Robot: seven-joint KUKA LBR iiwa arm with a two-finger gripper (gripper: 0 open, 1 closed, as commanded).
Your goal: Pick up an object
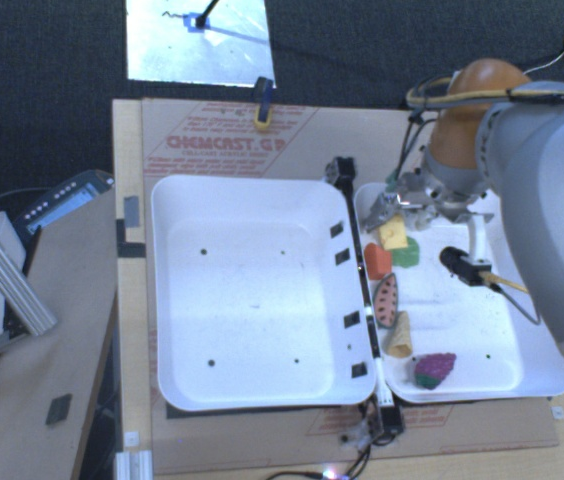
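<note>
The gripper [394, 208] sits low at the upper left corner of the right bin [522, 353], right of frame centre; whether it is parted or closed cannot be told. Just below it lies a yellow block [393, 235], touching a green piece [407, 253]. Further down the bin's left side follow an orange piece [377, 260], a watermelon slice [386, 300], a cone [399, 337] and a purple grape cluster [434, 368]. The left bin [252, 288] occupies the frame centre.
</note>
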